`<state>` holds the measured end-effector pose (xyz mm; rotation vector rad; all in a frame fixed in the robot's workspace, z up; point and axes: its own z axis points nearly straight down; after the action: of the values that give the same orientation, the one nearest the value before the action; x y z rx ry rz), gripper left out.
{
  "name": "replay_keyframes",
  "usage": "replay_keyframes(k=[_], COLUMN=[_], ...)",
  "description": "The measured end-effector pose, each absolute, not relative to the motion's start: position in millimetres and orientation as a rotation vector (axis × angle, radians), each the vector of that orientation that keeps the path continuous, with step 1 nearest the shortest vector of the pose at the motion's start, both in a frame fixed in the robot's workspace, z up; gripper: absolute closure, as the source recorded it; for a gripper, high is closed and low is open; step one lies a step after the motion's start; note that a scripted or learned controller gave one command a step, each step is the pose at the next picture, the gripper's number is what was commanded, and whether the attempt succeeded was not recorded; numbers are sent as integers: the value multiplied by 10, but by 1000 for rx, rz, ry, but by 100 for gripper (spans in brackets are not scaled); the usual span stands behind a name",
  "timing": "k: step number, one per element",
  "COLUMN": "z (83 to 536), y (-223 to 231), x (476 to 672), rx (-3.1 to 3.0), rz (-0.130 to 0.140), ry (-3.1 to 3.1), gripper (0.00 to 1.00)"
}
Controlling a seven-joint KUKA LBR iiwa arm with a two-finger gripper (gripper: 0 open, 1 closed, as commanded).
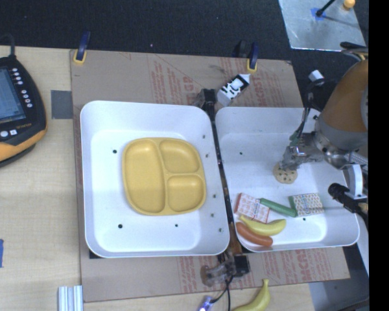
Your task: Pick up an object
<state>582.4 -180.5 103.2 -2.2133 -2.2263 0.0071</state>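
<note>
No writing can be read on the small printed packets [251, 207] in the right bin [246, 125]. The gripper [292, 158] hangs just above a tan holed cracker [284, 173]; its grip cannot be told. A green stick [277, 207], banana [262, 226] and hot dog [253, 236] crowd the front; a yellow divided plate [163, 175] sits in the left bin [97, 173].
</note>
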Motion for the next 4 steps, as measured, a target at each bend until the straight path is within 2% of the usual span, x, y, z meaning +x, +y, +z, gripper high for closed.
replay_keyframes(k=[1, 2, 3, 4], z=[1031, 917, 917, 1032], y=[-1805, -1622, -1799, -1812], x=[5823, 5954, 5777, 5785], rx=[-2213, -2215, -2213, -2212], rz=[8, 4, 7, 8], ry=[-2226, -2229, -2225, -2227], gripper=[0, 0, 0, 100])
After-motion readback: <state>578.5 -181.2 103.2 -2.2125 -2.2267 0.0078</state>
